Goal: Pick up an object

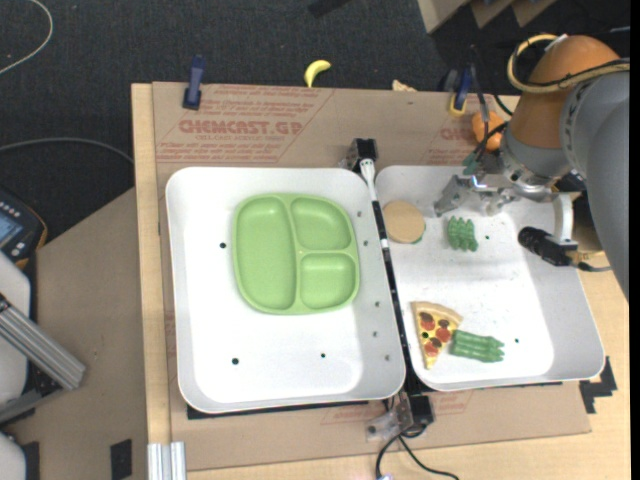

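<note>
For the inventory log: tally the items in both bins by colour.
Green: 3, plate, small bunch, beans
Tan: 1, cookie
Yellow and red: 1, pizza slice
Total: 5

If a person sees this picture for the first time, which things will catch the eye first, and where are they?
First comes the green divided plate, lying in the middle of the left bin. Next is the grey arm with its orange band, reaching in from the right, its gripper low over the far part of the right bin. In that bin, a pizza slice lies at the near edge beside a green vegetable toy.
</note>
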Tool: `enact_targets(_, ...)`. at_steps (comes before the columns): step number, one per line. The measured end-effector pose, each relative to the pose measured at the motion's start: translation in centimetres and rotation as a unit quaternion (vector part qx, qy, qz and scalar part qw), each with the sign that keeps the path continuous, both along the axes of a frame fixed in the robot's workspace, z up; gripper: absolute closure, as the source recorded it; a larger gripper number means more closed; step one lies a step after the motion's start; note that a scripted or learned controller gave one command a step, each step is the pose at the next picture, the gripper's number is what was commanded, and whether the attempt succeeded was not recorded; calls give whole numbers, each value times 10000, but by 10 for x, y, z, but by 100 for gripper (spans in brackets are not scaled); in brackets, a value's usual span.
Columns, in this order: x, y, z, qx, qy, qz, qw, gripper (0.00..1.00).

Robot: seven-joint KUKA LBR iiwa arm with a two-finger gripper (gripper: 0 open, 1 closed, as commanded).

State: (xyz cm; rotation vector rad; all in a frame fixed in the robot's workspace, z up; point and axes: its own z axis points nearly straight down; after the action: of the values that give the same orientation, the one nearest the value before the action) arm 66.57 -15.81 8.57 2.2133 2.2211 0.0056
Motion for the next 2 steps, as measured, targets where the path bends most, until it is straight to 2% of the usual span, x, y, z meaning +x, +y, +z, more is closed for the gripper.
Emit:
enact_targets(1,1,-34,0,-8,14,-28,10000,0)
enact_targets(2,-23,-4,-1,17,51,-9,10000,0)
